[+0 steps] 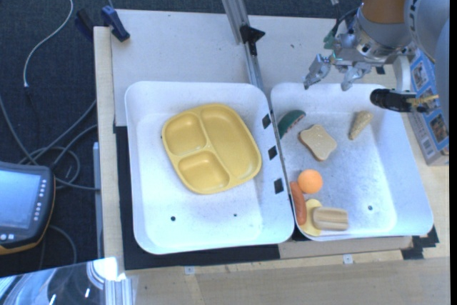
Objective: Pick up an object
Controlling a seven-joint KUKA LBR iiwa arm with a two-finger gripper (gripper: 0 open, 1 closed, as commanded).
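Closest to me in the right bin (400, 175) I see a small tan bun (330, 218) lying on its side, long way left to right. Just beside it is a thin orange carrot (298, 202), and its long side runs toward me and away. A round orange ball (310, 181) sits right by the top of the carrot. A bit farther is a slice of toast (318, 142), lying flat and tipped at a slant. To its left, by the bin wall, is a green piece (290, 121). To its right is a little pale corn cob (360, 125), and it points up and a little to the right, toward the far wall.

In the left bin (150, 225) I see a yellow tray (211, 147) with three parts, well apart from the food.

Farthest away is my claw (330, 75), over the far edge of the right bin. Its two fingers are spread apart and grip nothing. It is well apart from all the food.
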